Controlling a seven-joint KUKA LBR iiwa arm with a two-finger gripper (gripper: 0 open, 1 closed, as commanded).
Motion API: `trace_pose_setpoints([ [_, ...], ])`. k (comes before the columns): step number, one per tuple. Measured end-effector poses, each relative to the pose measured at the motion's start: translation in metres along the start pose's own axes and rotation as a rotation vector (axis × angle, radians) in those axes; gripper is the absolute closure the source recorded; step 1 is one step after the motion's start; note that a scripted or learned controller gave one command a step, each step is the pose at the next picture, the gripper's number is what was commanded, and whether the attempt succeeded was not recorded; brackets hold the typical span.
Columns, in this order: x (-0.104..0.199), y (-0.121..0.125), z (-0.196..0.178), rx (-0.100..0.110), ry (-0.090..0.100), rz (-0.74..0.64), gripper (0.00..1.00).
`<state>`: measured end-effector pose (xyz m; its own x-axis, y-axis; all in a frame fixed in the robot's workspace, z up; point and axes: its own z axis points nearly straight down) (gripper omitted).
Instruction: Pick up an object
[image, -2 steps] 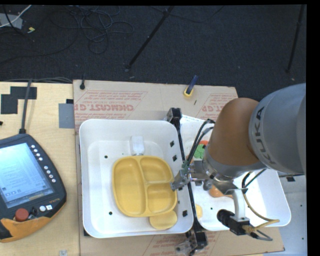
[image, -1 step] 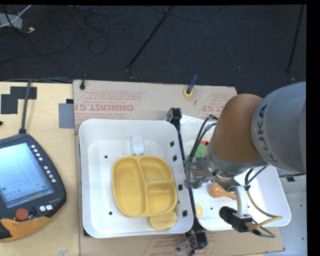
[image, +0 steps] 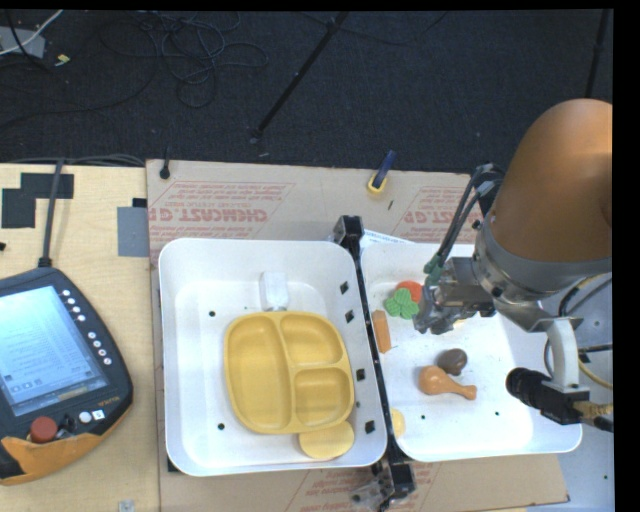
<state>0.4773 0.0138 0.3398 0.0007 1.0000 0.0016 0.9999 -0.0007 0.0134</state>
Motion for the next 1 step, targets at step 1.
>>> trace_pose_setpoints([
  [1, 0.0900, 0.0180, -0.1317, -0.001, 0.004, -0.010, 1.00],
])
